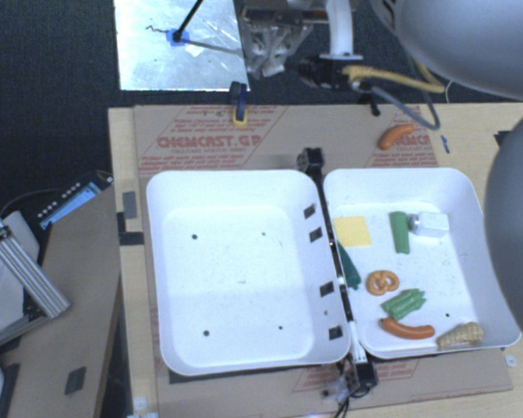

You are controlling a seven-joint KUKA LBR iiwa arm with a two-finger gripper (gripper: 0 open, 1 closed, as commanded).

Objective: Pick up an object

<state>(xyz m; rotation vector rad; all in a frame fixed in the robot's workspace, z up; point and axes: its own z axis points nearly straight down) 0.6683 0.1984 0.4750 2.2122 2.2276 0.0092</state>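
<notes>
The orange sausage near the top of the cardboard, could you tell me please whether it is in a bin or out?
Out. The orange sausage lies on the cardboard, beyond the right bin's far rim.

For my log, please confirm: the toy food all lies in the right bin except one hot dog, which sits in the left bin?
Not quite. The stray hot dog lies on the cardboard beyond the right bin, not in the left bin. The camera view shows it; the rest stands.
</notes>
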